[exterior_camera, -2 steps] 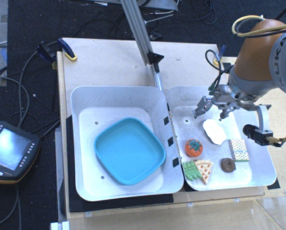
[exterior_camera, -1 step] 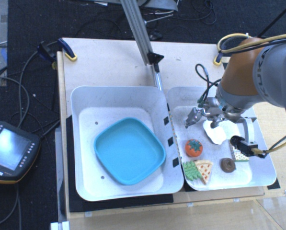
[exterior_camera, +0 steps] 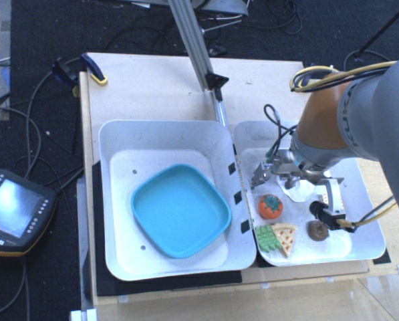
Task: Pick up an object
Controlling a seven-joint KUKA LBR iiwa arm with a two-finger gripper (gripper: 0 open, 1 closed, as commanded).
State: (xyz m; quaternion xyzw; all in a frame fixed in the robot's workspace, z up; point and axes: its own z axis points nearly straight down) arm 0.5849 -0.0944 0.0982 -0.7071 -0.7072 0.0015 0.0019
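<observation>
In the right bin [exterior_camera: 366, 249] a red tomato-like toy [exterior_camera: 271, 206] with a green top lies near the left wall. In front of it sit a pizza slice [exterior_camera: 286, 238] and, touching it, a green leafy piece [exterior_camera: 267, 238]. A small brown round thing [exterior_camera: 317, 230] rests further right. My gripper [exterior_camera: 261, 176] hangs low over the right bin's left side, just behind and slightly left of the tomato, with nothing seen in it.
The left bin [exterior_camera: 119, 152] holds a large shallow blue tray [exterior_camera: 180, 210]. A slanted metal pole [exterior_camera: 196, 39] rises behind the bins. The divider between the bins [exterior_camera: 236, 179] is close to my gripper's left. A teach pendant [exterior_camera: 15, 209] lies on the floor at left.
</observation>
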